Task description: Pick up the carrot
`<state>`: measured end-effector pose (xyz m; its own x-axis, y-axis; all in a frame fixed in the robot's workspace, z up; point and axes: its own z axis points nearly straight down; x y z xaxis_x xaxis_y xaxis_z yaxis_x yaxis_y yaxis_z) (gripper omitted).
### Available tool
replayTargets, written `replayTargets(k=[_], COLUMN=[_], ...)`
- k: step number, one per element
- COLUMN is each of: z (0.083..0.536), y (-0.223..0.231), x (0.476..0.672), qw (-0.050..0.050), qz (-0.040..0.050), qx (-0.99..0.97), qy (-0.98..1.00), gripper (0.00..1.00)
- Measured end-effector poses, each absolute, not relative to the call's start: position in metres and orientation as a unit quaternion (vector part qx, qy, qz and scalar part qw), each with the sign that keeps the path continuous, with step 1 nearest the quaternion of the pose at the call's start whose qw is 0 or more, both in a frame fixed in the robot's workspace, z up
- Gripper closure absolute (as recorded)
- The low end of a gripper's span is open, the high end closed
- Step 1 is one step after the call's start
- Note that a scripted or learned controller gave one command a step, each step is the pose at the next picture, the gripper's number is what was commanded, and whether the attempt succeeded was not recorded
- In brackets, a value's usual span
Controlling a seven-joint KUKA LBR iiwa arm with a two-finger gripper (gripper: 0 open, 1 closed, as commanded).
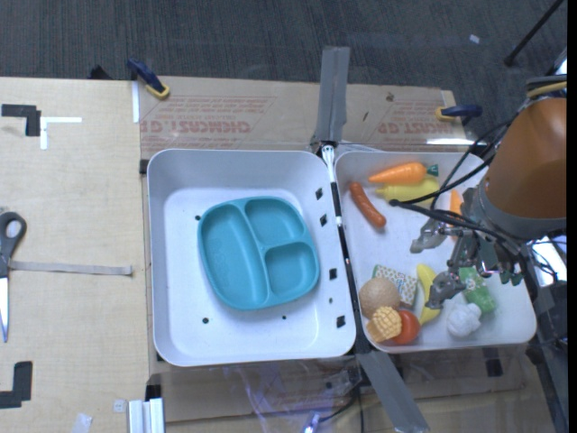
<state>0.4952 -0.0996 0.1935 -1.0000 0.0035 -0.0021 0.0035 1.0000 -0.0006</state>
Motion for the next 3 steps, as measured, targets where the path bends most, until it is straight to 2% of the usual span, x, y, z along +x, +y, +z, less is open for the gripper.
replayTargets(k=[1,2,3], z=[0.137,0.093,0.104], y=[-0.146,-0.2,-0.199], x=[0.553,0.589,0.591], qw=[0.002,0.003,0.005], qz=[-0.0005,-0.0005,-0.0016], qx=[-0.023,-0.04,-0.042], qy=[1.0,0.999,0.999], gripper=[0.0,0.0,1.0])
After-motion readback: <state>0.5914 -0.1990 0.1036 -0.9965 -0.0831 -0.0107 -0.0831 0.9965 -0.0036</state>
